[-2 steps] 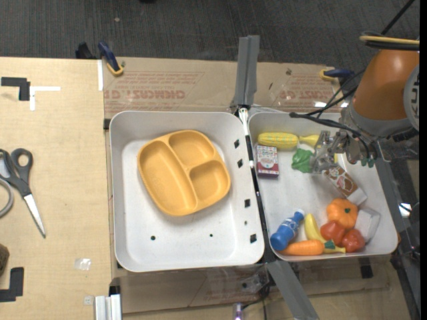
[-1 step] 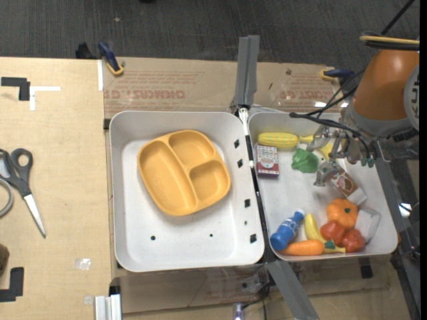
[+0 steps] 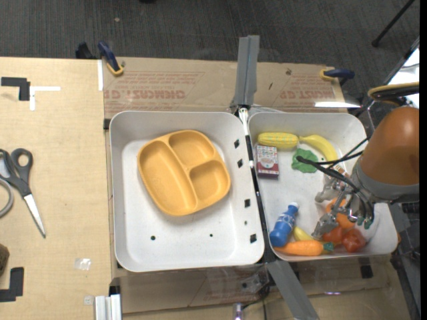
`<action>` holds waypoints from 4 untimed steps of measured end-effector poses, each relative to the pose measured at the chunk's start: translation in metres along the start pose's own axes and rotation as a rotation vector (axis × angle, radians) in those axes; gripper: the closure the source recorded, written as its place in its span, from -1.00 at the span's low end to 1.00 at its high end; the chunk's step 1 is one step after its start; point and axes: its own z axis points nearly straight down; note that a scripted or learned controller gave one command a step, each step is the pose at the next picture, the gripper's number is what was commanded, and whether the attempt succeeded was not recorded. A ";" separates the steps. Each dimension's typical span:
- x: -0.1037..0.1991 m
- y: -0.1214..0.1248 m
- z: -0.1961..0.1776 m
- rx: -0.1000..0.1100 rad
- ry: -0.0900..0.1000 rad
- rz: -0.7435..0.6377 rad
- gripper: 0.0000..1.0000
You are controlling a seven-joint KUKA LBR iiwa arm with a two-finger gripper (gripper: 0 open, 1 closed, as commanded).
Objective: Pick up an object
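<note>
While arm (image 3: 393,159) hangs over right bin (image 3: 353,122), jaws sit low among toy food near carrot (image 3: 303,248); open or closed, cannot tell. Carrot probably light, hard, slick plastic; best pinched mid-body, across width.

Even, diffuse overhead light — bright on both white bins (image 3: 120,199), which sit close to overexposure with little surface detail. Shadows are soft and short: a faint one lies under the yellow plate (image 3: 183,172) along its lower edge, another beneath the arm (image 3: 393,155) in the right bin. The dark floor (image 3: 200,12) at the top is dim and grainy. Focus is moderate throughout — small items near the tool (image 3: 337,215) blur together. Straight table (image 3: 53,179) edges show slight bowing.
</note>
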 end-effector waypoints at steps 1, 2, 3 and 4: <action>-0.001 0.001 -0.010 0.000 -0.003 -0.004 1.00; 0.003 0.019 -0.086 0.000 -0.003 0.175 1.00; 0.023 0.013 -0.015 0.000 0.000 -0.045 1.00; 0.019 0.014 -0.018 -0.001 -0.015 -0.045 -1.00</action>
